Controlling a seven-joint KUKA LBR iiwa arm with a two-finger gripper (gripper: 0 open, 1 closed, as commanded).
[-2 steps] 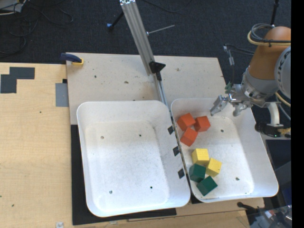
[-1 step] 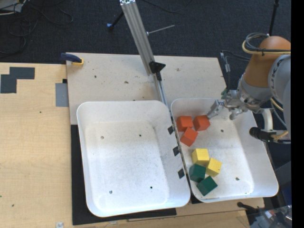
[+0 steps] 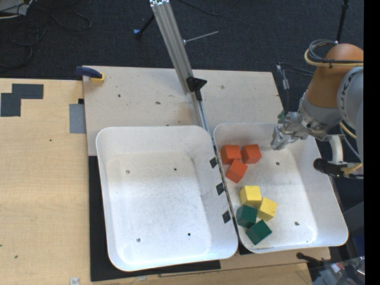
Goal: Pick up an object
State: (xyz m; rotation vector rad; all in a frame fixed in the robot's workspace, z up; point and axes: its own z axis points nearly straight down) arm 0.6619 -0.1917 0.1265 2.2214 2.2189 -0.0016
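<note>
Dark carpet with loose cables runs behind your desk [image 3: 148, 94], and both white bins sit side by side on it. Your left bin [image 3: 119, 153] is the big open one; I see just speckles on its floor. Your right bin [image 3: 314, 218] carries all the blocks, and they are bunched along its left wall. A slanted metal rail [image 3: 175, 43] comes down from the top toward the seam between the bins.

Now the arm [image 3: 332, 82], grey with its orange band, reaches in from the right, and your gripper [image 3: 280, 140] hangs over the upper part of the right bin, just right of the red blocks and apart from them. From this angle I can't tell whether the fingers are spread or closed, and nothing shows between them.

Down to the blocks: three red blocks [image 3: 240, 156] cluster at the top, two side by side and one just below. Beneath them are two yellow blocks [image 3: 256, 199] touching each other, then two green blocks [image 3: 252, 223] right under those.
</note>
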